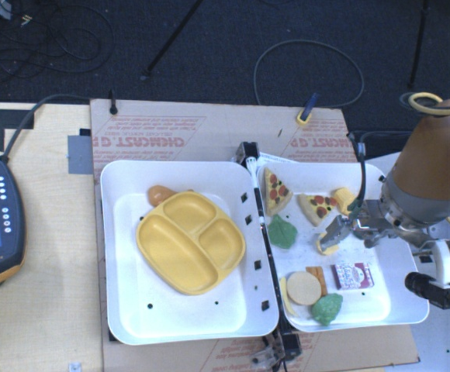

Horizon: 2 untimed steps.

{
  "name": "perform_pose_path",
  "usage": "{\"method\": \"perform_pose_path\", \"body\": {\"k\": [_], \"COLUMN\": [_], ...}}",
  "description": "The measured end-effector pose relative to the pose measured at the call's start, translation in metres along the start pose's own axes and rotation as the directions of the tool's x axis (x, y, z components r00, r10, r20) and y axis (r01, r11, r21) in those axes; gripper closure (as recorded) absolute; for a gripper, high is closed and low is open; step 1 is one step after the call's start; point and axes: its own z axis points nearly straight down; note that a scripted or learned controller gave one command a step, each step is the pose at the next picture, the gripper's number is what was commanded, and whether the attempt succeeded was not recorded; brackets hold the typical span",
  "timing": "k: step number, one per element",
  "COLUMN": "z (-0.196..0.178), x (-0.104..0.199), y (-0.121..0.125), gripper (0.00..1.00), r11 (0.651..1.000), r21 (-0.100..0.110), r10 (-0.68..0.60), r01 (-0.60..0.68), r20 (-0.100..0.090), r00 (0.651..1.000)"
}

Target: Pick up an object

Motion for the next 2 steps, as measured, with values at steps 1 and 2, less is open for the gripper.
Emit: {"method": "perform_pose_path", "body": {"k": [1, 2], "z": [0.101, 0.136], "x": [-0.004, 0.009], "y": [0.002, -0.004], "gripper": [0.0, 0.0], "r11": [1.0, 1.0], "r21": [0.008, -0.004], "r10": [0.0, 0.005], "r01": [0.0, -0.005], "r20": [-0.001, 0.0], "r00": [1.0, 1.0]}}
